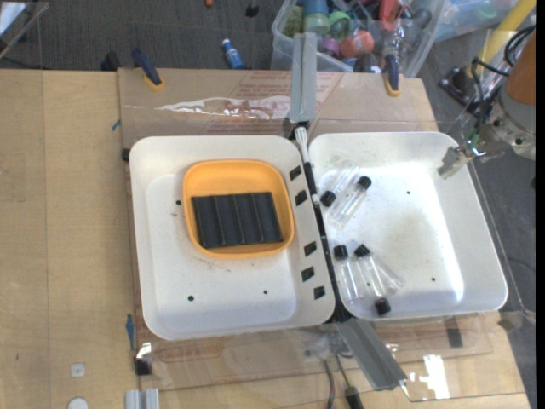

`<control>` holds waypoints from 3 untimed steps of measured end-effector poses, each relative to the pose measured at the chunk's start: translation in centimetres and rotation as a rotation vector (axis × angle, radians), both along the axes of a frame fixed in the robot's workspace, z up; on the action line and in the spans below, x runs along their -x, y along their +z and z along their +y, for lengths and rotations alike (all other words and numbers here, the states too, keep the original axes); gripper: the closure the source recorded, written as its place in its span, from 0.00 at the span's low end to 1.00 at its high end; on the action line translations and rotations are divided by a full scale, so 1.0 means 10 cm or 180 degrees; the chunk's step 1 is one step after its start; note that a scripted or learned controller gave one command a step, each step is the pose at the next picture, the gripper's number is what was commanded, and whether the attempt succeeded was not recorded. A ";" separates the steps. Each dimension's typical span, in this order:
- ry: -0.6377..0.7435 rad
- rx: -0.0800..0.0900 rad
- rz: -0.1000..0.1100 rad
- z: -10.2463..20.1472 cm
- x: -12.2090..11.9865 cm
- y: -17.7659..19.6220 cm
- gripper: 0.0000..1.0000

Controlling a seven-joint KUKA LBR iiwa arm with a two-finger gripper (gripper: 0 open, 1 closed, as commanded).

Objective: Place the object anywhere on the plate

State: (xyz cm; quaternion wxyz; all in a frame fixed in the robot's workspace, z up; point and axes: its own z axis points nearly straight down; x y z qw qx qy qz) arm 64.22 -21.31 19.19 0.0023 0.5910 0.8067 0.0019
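Note:
An orange plate (194,180) rests in the left bin (162,288). A black ribbed rectangular block (237,220) lies flat on the plate, inside its rim. My gripper (453,161) hangs over the upper right corner of the right bin (443,228), far from the plate, and nothing shows in it. The arm (521,100) reaches in from the right edge.
Several clear tubes with black caps lie in the right bin: two near the top left (349,192) and others near the bottom left (368,273). A row of black clips (308,247) runs along the divider between the bins. A box of toys (366,15) stands behind the bench.

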 end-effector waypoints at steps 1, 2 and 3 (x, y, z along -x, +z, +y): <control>0.0808 0.0012 -0.0003 -0.09 -0.26 0.26 1.00; 0.1583 0.0019 -0.0008 -0.08 -0.27 0.70 1.00; 0.2380 0.0026 -0.0013 -0.09 -0.16 1.50 1.00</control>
